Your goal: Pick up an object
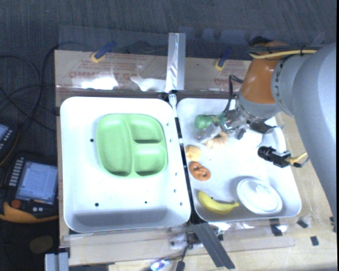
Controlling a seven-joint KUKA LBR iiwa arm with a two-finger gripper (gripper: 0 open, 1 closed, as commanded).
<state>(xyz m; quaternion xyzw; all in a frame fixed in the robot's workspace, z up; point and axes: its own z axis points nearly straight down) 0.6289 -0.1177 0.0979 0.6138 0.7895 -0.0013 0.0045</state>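
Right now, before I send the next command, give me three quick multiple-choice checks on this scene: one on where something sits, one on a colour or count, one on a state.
1. Where is the green divided tray?
A. In the left bin
B. In the right bin
C. On the floor

2. What colour is the banana?
A. Red
B. Yellow
C. Blue

3. How does the white bowl stand?
A. Stacked on the green tray
B. Resting on the right bin's floor, near its front right corner
C. Lifted in the air by the arm

Answers:
1 A: the tray lies on the floor of the left bin.
2 B: its curved body is yellow, at the front of the right bin.
3 B: it sits low in that bin, well away from the hand, which is at the bin's far end.
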